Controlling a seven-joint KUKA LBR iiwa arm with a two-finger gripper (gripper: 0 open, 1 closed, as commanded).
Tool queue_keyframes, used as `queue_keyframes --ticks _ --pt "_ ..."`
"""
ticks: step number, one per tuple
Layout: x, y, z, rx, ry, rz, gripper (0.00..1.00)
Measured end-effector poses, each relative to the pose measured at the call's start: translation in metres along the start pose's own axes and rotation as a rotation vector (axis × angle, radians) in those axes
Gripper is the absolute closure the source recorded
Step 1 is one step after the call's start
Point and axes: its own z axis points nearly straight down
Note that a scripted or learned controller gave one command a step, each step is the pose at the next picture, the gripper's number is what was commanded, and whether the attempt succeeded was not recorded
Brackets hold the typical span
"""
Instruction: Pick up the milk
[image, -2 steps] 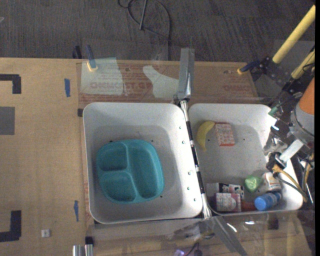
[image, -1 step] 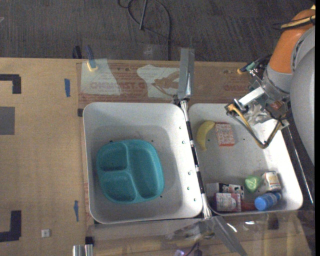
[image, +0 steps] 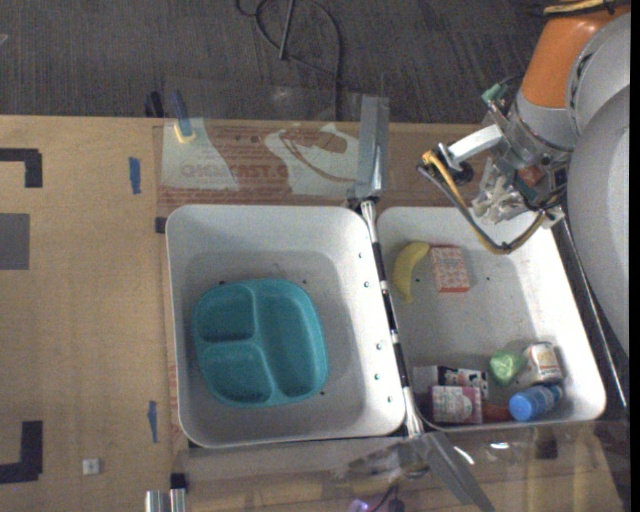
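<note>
Milk (image: 449, 268), seemingly the small carton, lies just beside the banana (image: 409, 267) in the right bin (image: 575, 300). End effector (image: 498, 200) hovers at the far rim, empty, fingers apparently open. It should descend squarely, avoiding the banana.

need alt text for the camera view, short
A grey arm's gripper hangs above the far edge of the right white bin, which holds a yellow banana, small cartons and a blue bottle. The left white bin holds a teal divided plate.
</note>
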Motion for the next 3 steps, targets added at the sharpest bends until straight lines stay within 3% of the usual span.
queue_keyframes --ticks 1,2,3 --pt "0.002 -0.003 -0.010 0.001 -0.002 -0.008 1.00" --pt "0.046 -0.086 0.047 0.003 -0.003 -0.173 1.00" --pt "0.039 -0.087 0.048 0.003 -0.002 -0.097 1.00"
